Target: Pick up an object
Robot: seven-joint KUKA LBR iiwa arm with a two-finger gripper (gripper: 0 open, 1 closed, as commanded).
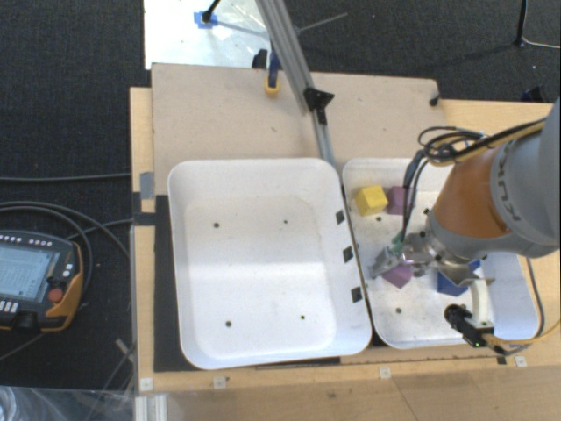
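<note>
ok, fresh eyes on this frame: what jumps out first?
The grey arm with its orange band dominates the right side, bent low over the right bin, its gripper down among small blocks. A yellow block stands out near that bin's far left corner, a purple block by the gripper. The left bin is a big white blank.

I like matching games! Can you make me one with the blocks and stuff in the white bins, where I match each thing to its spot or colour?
Things:
1. yellow block
2. purple block
3. blue block
4. left bin

Places:
A. partly hidden under the arm's wrist, in the right bin
B. right beside the end effector
C. near the top of the right bin, apart from the arm
D. the bigger white bin, next to the right one

Pairs: 1-C, 2-B, 3-A, 4-D
</note>
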